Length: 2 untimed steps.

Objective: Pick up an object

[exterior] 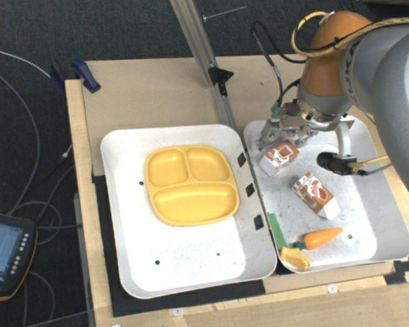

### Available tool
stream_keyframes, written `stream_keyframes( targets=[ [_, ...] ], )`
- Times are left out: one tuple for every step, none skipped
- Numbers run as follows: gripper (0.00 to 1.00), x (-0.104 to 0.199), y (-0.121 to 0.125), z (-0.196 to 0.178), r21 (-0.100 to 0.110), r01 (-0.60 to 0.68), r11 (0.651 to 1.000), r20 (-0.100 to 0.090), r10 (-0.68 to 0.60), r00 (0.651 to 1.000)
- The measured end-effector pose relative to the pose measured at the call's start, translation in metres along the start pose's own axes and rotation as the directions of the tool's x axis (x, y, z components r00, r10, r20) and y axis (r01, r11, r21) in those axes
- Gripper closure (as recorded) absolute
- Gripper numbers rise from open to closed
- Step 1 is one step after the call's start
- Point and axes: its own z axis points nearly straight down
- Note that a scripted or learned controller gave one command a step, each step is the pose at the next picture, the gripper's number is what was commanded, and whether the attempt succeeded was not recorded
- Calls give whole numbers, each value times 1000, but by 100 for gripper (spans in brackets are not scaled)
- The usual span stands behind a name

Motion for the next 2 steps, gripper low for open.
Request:
stream_keyframes(
  targets=[
    [100, 0, 2, -11, -6, 2, 1000, 2, -2, 1000],
    [100, -6, 8, -75, 12, 1, 1000, -3, -1, 1000]
  ],
)
